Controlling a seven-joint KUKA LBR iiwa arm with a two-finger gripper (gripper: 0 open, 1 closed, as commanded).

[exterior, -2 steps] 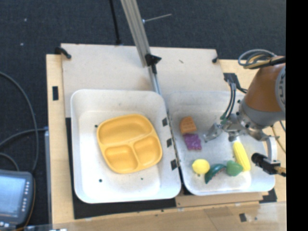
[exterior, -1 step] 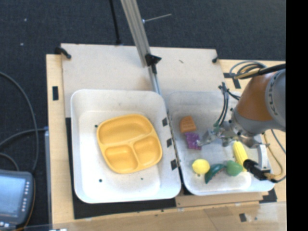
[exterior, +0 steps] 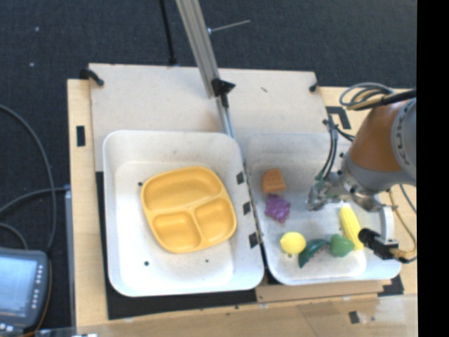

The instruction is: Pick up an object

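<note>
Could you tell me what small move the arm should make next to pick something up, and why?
Probably a short lowering toward the purple toy. The gripper hangs over the right bin with nothing visibly between its fingers, and the purple toy lies just to its left on the bin floor, apart from the orange block and lemon.

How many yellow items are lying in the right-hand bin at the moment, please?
2: a round yellow piece near the front edge, and a long yellow piece to its right, beside the arm. More could be hidden beneath the arm.
</note>
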